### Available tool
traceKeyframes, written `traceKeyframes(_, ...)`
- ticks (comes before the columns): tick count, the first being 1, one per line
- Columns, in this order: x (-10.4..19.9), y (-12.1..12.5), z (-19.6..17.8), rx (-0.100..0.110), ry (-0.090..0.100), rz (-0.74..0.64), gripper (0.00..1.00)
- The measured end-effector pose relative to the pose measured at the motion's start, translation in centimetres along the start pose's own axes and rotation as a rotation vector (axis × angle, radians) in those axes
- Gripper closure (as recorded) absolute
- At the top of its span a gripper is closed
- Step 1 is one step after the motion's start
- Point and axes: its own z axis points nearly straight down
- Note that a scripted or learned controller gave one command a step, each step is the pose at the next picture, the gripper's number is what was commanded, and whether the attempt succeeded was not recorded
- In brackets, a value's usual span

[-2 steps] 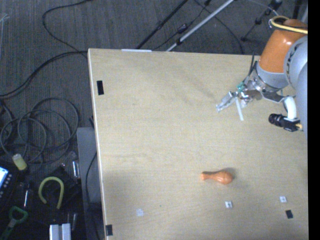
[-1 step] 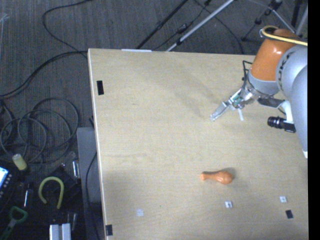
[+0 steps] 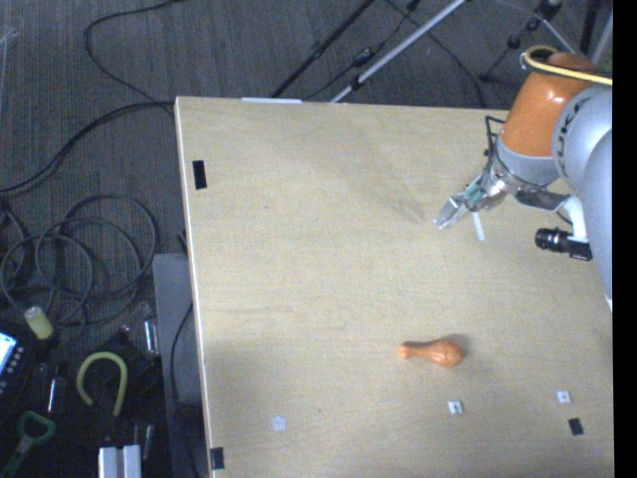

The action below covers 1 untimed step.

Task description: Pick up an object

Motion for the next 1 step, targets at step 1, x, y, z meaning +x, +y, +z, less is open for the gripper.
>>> traceKeyframes(1,4.67,2.34,-7.41,-0.002,0.004,-0.004,1.00)
